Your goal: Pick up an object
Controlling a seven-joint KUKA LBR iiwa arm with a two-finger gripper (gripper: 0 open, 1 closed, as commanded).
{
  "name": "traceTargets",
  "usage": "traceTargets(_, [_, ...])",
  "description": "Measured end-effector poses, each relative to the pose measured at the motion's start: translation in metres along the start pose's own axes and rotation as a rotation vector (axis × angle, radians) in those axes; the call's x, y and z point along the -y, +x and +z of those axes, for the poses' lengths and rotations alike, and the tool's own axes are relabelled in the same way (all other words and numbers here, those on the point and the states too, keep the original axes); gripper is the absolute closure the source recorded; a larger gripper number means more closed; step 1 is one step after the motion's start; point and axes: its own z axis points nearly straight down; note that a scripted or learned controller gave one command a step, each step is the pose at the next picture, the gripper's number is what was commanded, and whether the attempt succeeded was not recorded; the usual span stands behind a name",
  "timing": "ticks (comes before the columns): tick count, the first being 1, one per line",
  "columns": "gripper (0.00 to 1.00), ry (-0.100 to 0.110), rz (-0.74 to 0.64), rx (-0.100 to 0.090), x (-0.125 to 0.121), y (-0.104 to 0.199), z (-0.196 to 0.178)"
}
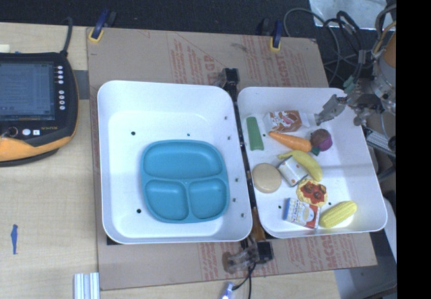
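Nearest the camera, at the front of the right bin (pixel 377 186), a yellow corn cob (pixel 339 213) lay beside a small printed carton (pixel 300 213). Just behind them sat a red and yellow packet (pixel 312 191), and a round tan bun (pixel 267 178) lay near the bin's left wall. A yellow banana (pixel 307 163) lay slanted in the middle, touching a small grey and white box (pixel 291 171). Farther back, an orange carrot (pixel 291 141) pointed left, its thick end just beside a dark purple round fruit (pixel 321 139). A green stick (pixel 254 133) lay along the left wall, and a red and white packet (pixel 283 120) rested near the back.

In the left bin (pixel 114 156) a blue divided plate (pixel 183 180) sat alone.

My gripper (pixel 331 109) hung over the back right part of the right bin, above and just behind the purple fruit. I could not tell how far apart my fingers were, and I saw nothing held between them.

A tablet controller (pixel 32 102) rested on the surface (pixel 47 223) at far left.
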Motion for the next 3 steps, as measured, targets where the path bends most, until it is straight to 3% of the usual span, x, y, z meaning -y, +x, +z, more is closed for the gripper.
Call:
traceTargets(1, [0.00,0.001,-0.001,0.001,0.014,0.003,0.139])
traceTargets(2, [0.00,0.005,-0.002,0.000,-0.036,0.047,0.139])
traceTargets(3, [0.00,0.001,0.000,0.000,0.044,0.054,0.139])
